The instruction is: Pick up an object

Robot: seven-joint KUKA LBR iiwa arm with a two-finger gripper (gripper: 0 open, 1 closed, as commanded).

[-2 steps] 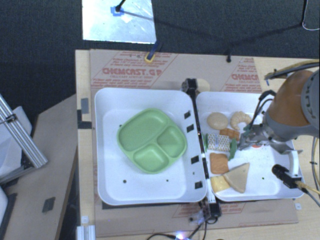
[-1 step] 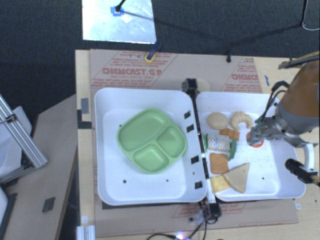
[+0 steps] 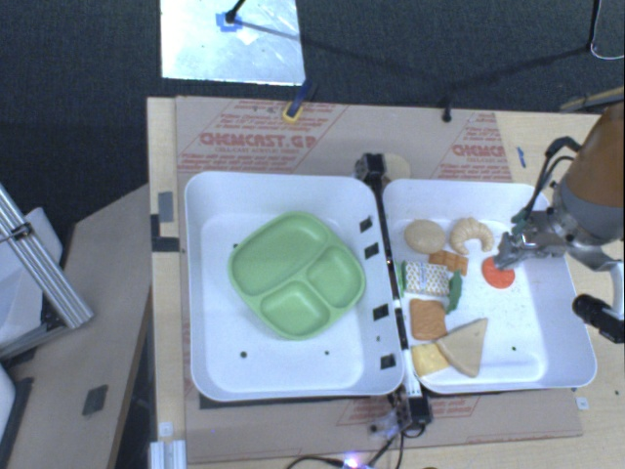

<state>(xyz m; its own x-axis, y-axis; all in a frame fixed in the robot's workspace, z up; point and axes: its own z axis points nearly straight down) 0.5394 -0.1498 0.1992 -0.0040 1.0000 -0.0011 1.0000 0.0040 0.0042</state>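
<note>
The right bin (image 3: 547,360) holds toy food: a round bun (image 3: 424,234), a croissant (image 3: 472,231), a small orange cracker (image 3: 448,261), a white patterned piece (image 3: 426,278), a green pod (image 3: 454,290), a brown toast square (image 3: 427,318), a tan wedge (image 3: 465,346), a yellow piece (image 3: 424,360) and a red disc (image 3: 499,277). My gripper (image 3: 509,254) reaches in from the right and sits low, right over the red disc's top edge. Nothing shows between its tips.
The left bin (image 3: 215,360) holds a green three-compartment plate (image 3: 296,274). A black divider with clips (image 3: 386,291) runs between the bins. The arm's grey body and orange band (image 3: 591,193) overhang the right bin's far right side. A black part (image 3: 598,316) sticks out near that rim.
</note>
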